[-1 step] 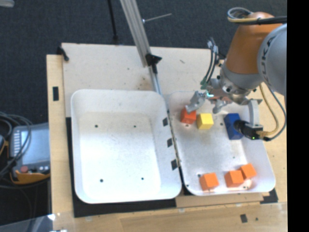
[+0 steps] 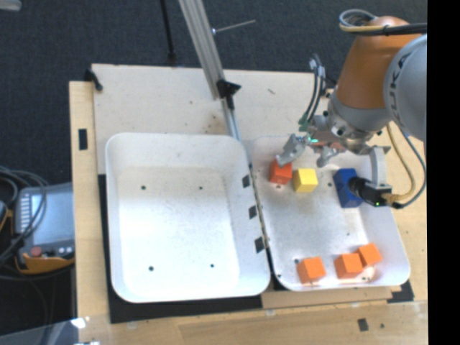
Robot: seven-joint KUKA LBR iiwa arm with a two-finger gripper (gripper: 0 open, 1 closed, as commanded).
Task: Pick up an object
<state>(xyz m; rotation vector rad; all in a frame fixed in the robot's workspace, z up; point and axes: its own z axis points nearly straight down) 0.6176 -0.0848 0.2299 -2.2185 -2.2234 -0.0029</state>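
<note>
In the right bin (image 2: 384, 221), the red-orange cube (image 2: 280, 172) sits touching the yellow cube (image 2: 305, 180) at its 3 o'clock. My gripper (image 2: 310, 149) hangs spread wide above both. I'd centre over the red-orange cube, then descend straight, keeping fingers clear of its yellow neighbour.

Two shallow white plastic bins (image 2: 129, 185), four orange blocks (image 2: 311, 269), one yellow cube (image 2: 305, 180), one blue block (image 2: 346, 186).

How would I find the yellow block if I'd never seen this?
Look in the right-hand white bin, near its far edge under the robot's gripper. The yellow block sits beside an orange block and is the only yellow thing there.
</note>
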